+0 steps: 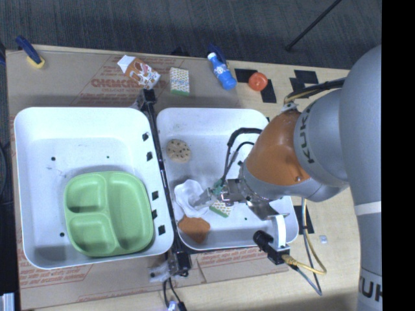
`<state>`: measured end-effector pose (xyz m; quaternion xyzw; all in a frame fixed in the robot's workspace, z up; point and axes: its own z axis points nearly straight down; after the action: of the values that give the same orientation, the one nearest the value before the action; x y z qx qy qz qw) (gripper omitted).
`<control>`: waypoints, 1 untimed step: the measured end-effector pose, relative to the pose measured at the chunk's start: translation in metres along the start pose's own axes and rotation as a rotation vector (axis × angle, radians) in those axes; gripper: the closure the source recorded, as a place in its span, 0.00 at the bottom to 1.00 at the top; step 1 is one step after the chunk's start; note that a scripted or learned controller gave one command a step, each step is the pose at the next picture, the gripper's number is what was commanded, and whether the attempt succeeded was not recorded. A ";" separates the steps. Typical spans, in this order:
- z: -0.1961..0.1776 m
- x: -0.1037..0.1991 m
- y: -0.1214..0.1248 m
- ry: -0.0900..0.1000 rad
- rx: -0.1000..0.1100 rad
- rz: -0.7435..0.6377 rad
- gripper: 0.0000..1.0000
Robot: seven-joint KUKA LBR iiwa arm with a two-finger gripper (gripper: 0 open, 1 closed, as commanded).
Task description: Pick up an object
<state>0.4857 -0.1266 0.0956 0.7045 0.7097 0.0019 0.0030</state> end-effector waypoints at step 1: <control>-0.011 -0.002 0.001 -0.004 -0.002 -0.004 1.00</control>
<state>0.4865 -0.1283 0.1064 0.7032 0.7110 0.0012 0.0050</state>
